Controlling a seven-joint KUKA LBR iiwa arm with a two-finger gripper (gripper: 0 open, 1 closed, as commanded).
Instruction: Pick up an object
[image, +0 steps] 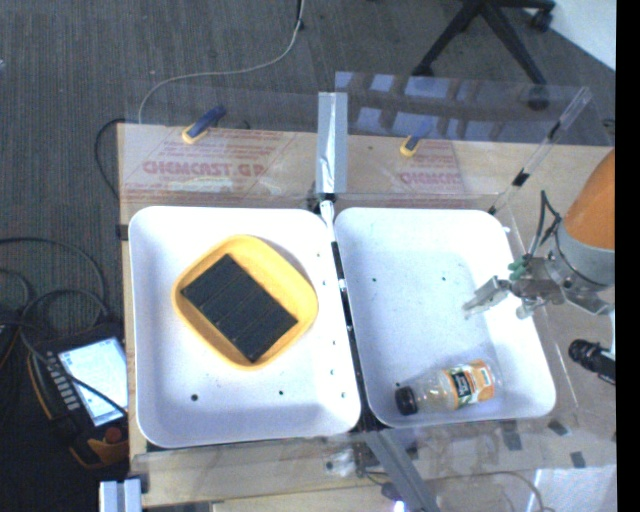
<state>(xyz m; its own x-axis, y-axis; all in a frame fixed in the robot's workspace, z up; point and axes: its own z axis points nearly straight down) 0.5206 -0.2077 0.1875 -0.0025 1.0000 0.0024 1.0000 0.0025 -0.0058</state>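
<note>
— Lying on its side, where is the bottle (446, 388) seen?
— In the right bin (420, 250), near the front wall, black cap toward the left bin (160, 400).
— And the pincer (497, 296)?
— It is held above the right bin's right side, apart from the bottle; whether it is apart or together cannot be told.
— What is kept in the left bin?
— A yellow dish (296, 282) with a dark slab (240, 305).

light: bright, even overhead | shadows: soft, faint | glare: white bins (430, 250) slightly washed out | focus: mildly soft
</note>
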